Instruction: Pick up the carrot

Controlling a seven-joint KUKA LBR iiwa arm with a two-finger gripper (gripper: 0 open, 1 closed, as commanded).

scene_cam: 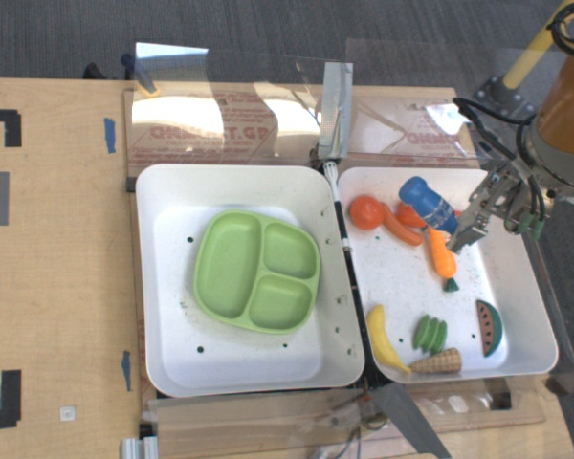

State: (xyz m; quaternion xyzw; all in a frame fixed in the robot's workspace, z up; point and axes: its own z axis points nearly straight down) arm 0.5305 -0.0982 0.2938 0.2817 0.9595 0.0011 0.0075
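Hovering over the right-hand shallow white plastic bin [517, 285], the metal 2-finger gripper [471, 229] is hanging from the grey arm with its orange band [566, 113], which is reaching in from the right. Its fingertips are pointing down and to the left, ending just beside the upper end of the small orange plastic carrot [442, 256]; whether the fingers are spread or closed I cannot tell, since they are blurring into cables and linkage, and nothing is visibly sitting between them.

That carrot is lying on the bin floor in the upper middle of the right bin, running roughly top to bottom with its dark green stub at the lower end. Just above it, the blue plastic bottle-shaped toy [427, 203] is lying tilted, and to the left an orange-red rounded toy with a long handle-like tail [371, 213] is resting near the divider. Lower in the same bin, a yellow plastic banana [384, 338], a green ridged vegetable toy [429, 333], a tan waffle cone [437, 361] and a watermelon slice [490, 327] are lying apart from one another (the cone is touching the banana's tip).

The left white bin [163, 285] is holding a light green 3-compartment plate [255, 271], sitting tilted near its middle.
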